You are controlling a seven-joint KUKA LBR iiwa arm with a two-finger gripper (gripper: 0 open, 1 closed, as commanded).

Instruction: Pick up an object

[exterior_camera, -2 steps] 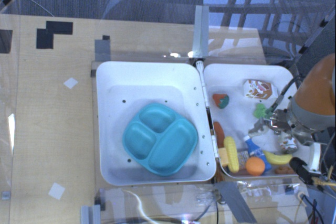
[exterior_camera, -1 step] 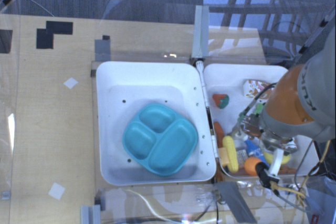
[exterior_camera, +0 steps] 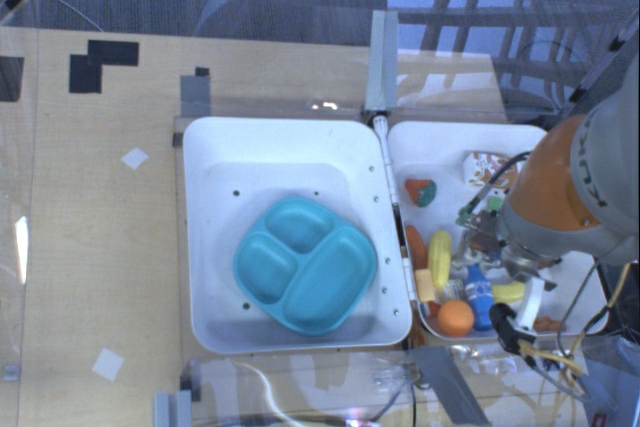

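Lying in the right white bin (exterior_camera: pixel 440 140) on the wooden counter (exterior_camera: pixel 90 245): a yellow banana-shaped toy (exterior_camera: pixel 439 260), a round orange ball (exterior_camera: pixel 455 317), a small blue bottle (exterior_camera: pixel 479 297) and a red-and-green toy (exterior_camera: pixel 421 191). Sitting in the left white bin (exterior_camera: pixel 215 165): a blue three-part plastic plate (exterior_camera: pixel 305 263). Hanging over the small toys: the end effector (exterior_camera: pixel 482 250); cannot tell how far open.

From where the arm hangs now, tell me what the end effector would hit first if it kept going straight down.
Probably the blue bottle among the toys in the right bin, just below the end effector; depth is hard to judge from this slanted view.
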